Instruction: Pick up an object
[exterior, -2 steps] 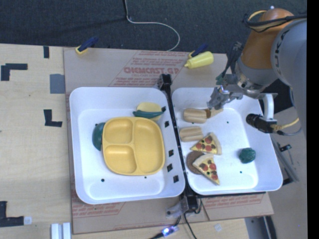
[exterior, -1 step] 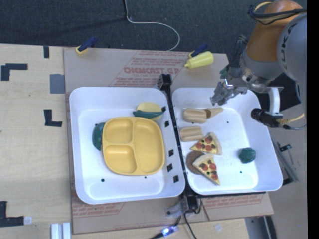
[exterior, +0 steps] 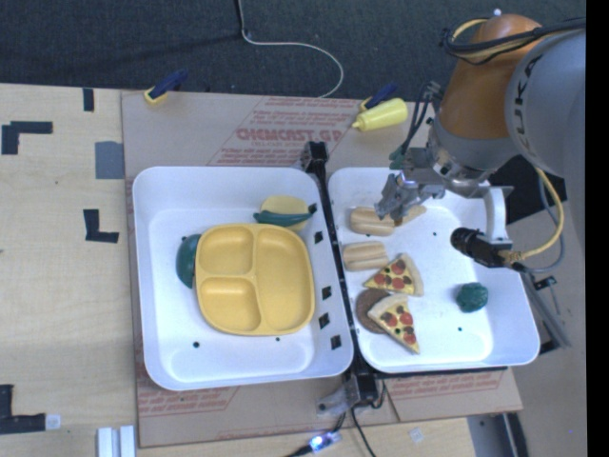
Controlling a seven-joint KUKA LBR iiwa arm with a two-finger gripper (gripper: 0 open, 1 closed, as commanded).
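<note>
Nothing is lifted yet: the tool (exterior: 398, 201) hangs low over a bun (exterior: 370, 221) in the right bin (exterior: 495, 336), its grip state impossible to tell.

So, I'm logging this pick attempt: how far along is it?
Done: the gripper is down in the right bin, at the tan bread-like piece near the back. In hand: nothing clearly; that piece lies on the bin floor. Left: grasp and lift. The pizza slices, green lump and yellow tray lie untouched.
</note>
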